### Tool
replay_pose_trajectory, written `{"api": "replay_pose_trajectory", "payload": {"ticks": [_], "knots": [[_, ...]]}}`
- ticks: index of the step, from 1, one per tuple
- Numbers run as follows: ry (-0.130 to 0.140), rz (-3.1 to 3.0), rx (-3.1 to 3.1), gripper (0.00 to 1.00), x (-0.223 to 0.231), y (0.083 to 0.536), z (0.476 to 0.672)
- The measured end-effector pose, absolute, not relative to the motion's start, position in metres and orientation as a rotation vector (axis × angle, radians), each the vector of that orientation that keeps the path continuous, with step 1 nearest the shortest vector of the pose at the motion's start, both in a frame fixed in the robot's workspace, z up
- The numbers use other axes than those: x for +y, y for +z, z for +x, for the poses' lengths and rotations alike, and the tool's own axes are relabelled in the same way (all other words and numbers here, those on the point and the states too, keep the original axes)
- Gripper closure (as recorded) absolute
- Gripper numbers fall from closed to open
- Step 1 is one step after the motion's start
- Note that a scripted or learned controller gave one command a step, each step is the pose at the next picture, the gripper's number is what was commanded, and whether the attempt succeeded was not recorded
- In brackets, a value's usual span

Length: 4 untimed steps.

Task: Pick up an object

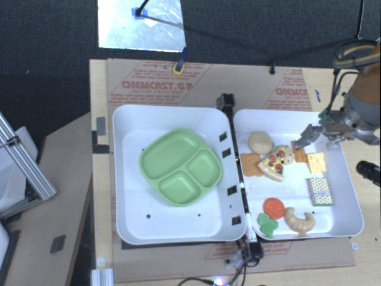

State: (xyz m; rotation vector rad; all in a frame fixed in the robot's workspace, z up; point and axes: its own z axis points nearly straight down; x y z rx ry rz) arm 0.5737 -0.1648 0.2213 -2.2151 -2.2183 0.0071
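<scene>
The right bin holds several toy foods: a beige bun, a pizza slice, a brown cookie, a yellow cheese square, a small orange cracker, a patterned box, a red tomato, green broccoli and a croissant. My gripper hangs over the bin's upper right part, just above the orange cracker and the cheese. Nothing visible is held in it.
The left bin carries a green divided plate. A black hinge strip runs between the two bins. The grey arm comes in over the right bin's far right edge.
</scene>
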Motion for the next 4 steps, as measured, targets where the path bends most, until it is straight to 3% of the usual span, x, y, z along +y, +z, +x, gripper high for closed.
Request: {"api": "replay_pose_trajectory", "payload": {"ticks": [1,3,4], "knots": [[-0.001,-2.219,-2.226,0.0,-0.165,0.226,0.576],[0.002,-2.219,-2.221,0.0,-0.171,0.127,0.577],[-0.01,-2.222,-2.225,0.0,-0.17,0.088,0.58]]}}
